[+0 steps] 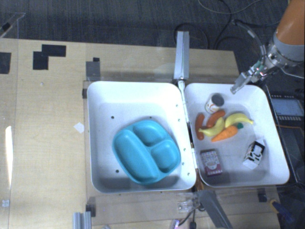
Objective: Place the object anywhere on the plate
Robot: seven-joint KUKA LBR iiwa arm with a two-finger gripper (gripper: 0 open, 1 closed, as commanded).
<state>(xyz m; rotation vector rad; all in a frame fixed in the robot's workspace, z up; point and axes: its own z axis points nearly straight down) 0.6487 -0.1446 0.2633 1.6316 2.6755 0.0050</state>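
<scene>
Nearest the camera lay the blue plate (147, 150) in the left bin (97, 128), well left of the toy food pile (221, 125) in the right bin (274, 142); the gripper (240, 85), grasp indiscernible, hovered at that bin's far rim.

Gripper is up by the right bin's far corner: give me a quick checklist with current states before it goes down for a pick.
1. Plate in the left bin, sections bare: ok.
2. Things to pick in the right bin: ok; bananas, carrot, can, small carton and dark packet are there.
3. Gripper over a target: not ok; it sits near the far rim, beside the can, not above it.
4. Fingers open or shut: cannot tell.
5. Targets well apart: not ok; bananas and carrot lie bunched together.
6. Nothing carried yet: ok, nothing visible at the tip.
</scene>
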